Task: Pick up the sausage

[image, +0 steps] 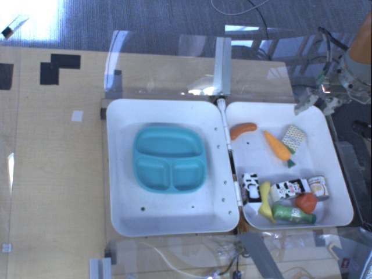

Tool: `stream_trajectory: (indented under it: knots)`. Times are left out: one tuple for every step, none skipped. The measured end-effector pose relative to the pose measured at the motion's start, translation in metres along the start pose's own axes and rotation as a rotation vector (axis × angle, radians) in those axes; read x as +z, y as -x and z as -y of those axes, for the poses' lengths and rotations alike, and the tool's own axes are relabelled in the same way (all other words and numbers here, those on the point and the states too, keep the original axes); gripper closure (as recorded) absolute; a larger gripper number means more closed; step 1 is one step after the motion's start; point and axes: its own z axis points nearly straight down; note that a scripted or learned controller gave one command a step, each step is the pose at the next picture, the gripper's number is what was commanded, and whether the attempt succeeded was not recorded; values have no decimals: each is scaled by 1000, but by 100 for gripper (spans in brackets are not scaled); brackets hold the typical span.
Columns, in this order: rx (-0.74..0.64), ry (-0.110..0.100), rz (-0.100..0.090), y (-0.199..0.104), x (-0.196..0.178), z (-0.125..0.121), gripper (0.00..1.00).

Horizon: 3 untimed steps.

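Note:
The sausage (242,130) is a short orange-brown link lying near the top left corner of the right bin (331,156), close to the divider between the two bins. My gripper (317,102) hangs at the far right, above the top right corner of that bin, well to the right of the sausage and apart from it. Nothing shows between its fingers.
Right bin also holds a carrot (278,146), a patterned packet (293,138), a cow-print carton (250,188), a banana (265,201), a milk carton (289,189), a can (317,187), a tomato (306,203) and a green bottle (293,214). The left bin (122,214) bears a blue divided tray (170,158).

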Motion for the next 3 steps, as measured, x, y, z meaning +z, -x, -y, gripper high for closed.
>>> stream_trajectory:
  knots:
    - [-243,5,3,-47,-157,-23,0]
    - [-251,8,6,-48,-167,-25,100]
    - [-487,5,2,-99,-208,-23,100]
